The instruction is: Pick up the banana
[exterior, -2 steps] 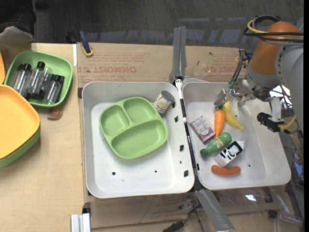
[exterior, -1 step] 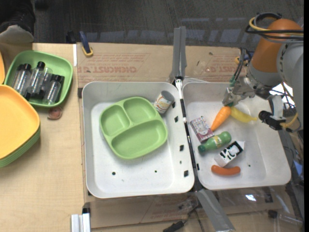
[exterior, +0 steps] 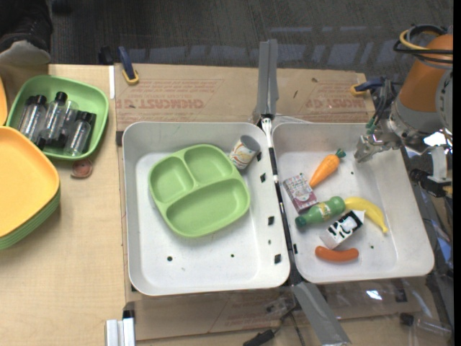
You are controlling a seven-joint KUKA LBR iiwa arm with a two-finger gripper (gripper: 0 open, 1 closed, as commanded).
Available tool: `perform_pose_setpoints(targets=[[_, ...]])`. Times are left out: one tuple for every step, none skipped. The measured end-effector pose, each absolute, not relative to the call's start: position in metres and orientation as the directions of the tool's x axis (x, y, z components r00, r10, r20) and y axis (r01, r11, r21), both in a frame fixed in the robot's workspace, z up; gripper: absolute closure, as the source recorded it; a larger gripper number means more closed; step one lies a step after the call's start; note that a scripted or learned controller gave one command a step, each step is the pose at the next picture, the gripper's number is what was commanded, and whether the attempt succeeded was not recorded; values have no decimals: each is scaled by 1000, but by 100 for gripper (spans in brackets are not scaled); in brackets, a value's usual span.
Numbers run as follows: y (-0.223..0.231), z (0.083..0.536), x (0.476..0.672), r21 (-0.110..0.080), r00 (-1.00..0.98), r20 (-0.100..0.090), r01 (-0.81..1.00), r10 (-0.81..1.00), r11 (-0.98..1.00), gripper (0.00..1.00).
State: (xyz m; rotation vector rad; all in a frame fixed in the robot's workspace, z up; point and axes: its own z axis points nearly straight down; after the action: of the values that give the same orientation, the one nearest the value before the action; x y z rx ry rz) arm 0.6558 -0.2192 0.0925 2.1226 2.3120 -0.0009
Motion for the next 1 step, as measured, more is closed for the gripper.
perform_pose_setpoints(targets=[[-151,92,612,0,-12,0,1000,1000,12,100]])
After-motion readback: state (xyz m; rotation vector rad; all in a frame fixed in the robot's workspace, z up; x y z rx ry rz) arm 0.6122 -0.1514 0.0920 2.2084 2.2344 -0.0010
